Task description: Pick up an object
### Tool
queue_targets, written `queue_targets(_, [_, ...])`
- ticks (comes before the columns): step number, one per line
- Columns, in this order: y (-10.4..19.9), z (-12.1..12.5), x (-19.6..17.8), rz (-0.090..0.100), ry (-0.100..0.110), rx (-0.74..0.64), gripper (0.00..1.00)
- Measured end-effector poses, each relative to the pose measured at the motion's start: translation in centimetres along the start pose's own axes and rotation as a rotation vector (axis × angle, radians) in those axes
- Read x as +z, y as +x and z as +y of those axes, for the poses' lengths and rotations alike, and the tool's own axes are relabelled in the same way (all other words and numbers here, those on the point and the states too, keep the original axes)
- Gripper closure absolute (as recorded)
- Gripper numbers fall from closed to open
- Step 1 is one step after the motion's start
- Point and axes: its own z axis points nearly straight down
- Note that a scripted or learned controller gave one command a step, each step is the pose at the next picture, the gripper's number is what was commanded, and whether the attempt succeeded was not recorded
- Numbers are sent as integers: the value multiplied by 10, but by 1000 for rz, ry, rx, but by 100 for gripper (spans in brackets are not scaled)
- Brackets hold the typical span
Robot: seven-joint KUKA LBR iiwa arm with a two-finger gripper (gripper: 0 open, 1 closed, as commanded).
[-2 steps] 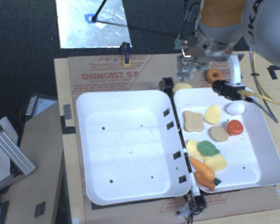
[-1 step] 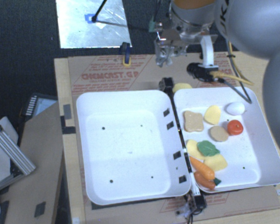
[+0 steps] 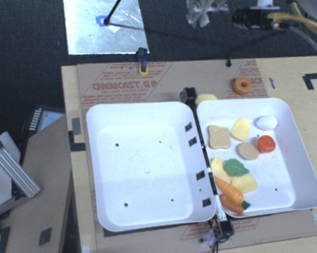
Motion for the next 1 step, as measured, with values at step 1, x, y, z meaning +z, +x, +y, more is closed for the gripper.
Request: queue_targets(1, [29,1,-13,-2,16,1,100])
